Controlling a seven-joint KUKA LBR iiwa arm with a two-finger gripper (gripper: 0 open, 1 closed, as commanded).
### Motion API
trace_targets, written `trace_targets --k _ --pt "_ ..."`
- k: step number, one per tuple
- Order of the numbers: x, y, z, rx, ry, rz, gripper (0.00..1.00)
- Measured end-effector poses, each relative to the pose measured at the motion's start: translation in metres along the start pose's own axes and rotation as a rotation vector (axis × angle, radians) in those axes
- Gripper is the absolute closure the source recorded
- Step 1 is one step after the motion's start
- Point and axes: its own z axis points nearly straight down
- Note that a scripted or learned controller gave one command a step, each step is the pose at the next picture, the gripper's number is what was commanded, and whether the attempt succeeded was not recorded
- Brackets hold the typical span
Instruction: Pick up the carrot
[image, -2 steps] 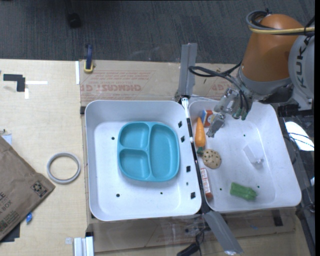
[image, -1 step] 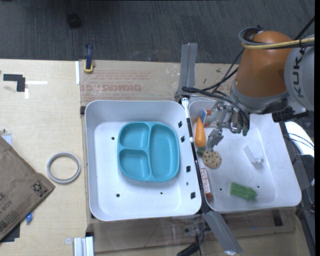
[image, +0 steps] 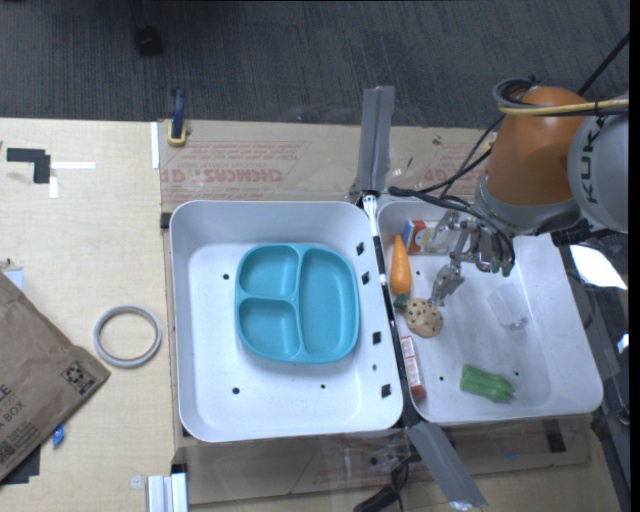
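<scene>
The orange carrot (image: 400, 266) lies along the left wall of the right bin (image: 560, 330), its tip pointing toward the back. My gripper (image: 474, 275) hangs over the middle of that bin, to the right of the carrot and apart from it. Its fingers stand open with nothing between them. The near finger (image: 446, 284) ends just above and to the right of a round speckled cookie (image: 424, 318).
The right bin also holds a green vegetable (image: 487, 383) at the front, a red and white tube (image: 410, 362) along the left wall and a small packet (image: 418, 236) at the back. A blue divided plate (image: 298, 302) sits in the left bin (image: 200, 330). A tape ring (image: 127, 334) lies on the bench.
</scene>
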Motion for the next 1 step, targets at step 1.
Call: trace_targets --k 1 --pt "-0.0027 0.0705 -0.1563 0.0 -0.002 0.034 0.0"
